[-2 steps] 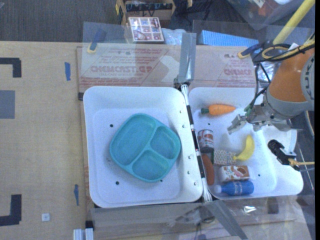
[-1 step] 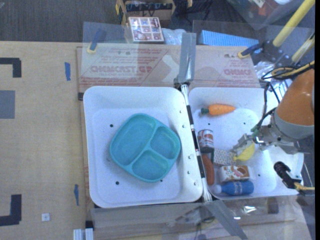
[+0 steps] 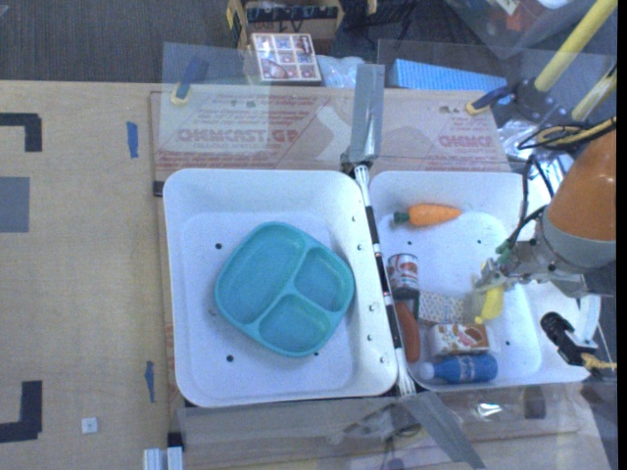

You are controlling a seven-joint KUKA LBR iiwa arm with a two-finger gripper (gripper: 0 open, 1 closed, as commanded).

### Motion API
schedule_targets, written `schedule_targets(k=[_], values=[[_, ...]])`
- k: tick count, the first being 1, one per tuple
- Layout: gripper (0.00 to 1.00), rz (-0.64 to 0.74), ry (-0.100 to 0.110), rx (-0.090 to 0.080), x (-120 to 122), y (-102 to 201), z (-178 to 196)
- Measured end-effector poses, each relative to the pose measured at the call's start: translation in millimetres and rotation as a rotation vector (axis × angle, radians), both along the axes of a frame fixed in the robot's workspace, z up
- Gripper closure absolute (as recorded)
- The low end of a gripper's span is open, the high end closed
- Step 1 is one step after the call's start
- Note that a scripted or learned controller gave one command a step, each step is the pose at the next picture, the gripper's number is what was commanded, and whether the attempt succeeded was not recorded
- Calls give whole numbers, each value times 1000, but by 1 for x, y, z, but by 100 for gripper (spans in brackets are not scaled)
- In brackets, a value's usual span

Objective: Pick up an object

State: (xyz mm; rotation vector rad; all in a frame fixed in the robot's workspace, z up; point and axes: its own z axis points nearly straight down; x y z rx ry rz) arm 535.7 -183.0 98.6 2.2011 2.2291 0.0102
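Grey and orange-banded, reaching in from the right: the arm (image 3: 588, 204), wrist low over the right bin (image 3: 519, 199). Two shallow white bins side by side on the wooden bench (image 3: 78, 292), touching along the middle rim. Teal three-compartment tray (image 3: 284, 287) lying flat in the left bin (image 3: 186, 204). Gripper (image 3: 493, 284) down inside the right bin, just at a small yellow object (image 3: 489, 305); grip state impossible to tell from this angle, so no claim of a hold. Blue bottle (image 3: 460, 368) lying along the near wall. Toy carrot (image 3: 431, 214) near the far wall, well apart from the gripper. Small can (image 3: 403, 273) by the dividing rim, red sausage-shaped item (image 3: 408, 333) just below it, patterned packet (image 3: 440, 307) and small carton (image 3: 460, 338) between these and the yellow object.
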Motion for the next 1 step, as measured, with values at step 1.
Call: schedule_targets(k=[1], values=[[100, -158, 10, 1, 1, 31, 96]])
